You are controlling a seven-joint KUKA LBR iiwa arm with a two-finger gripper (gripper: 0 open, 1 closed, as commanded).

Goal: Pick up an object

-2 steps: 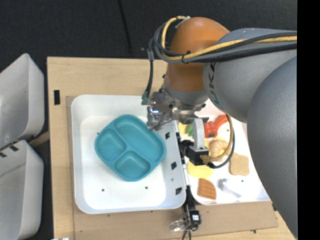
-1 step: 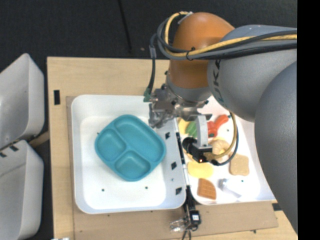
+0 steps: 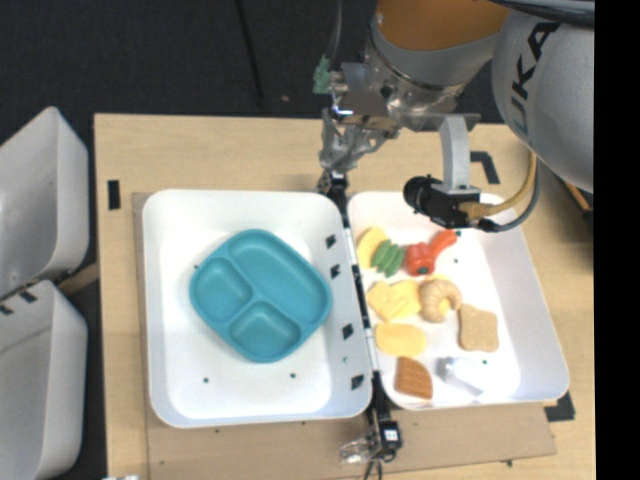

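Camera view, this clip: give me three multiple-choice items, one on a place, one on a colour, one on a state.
1. Where does the divided plate lie?
A. left bin
B. right bin
C. on the bare bench

2. What colour is the divided plate?
A. red
B. teal blue
C. yellow

3. How does the croissant stand with the arm?
A. hanging from the arm
B. pressed under the arm
C. lying in the right bin, untouched

Key:
1 A, the plate rests on the floor of the left bin.
2 B, its three compartments are all teal blue.
3 C, it lies among the other food pieces in the right bin, with the pincer above the bins' far edge.
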